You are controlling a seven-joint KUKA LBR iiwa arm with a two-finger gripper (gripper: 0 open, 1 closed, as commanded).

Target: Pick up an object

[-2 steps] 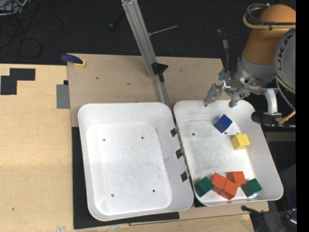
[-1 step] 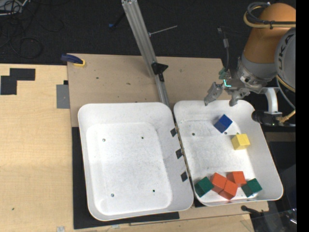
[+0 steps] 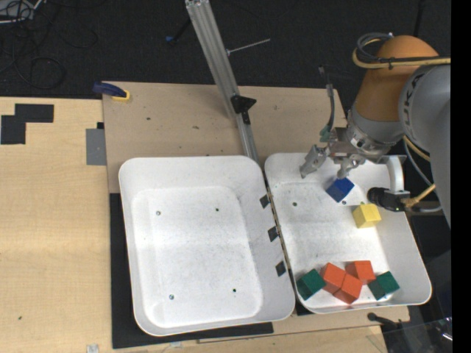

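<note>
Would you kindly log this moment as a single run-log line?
gripper: open, over right bin | blue block: just below jaws, ungrasped | yellow block: nearby | held: nothing

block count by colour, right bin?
Blue block: 1
Yellow block: 1
Orange blocks: 3
Green blocks: 2
Total: 7, all in the right bin.
</note>
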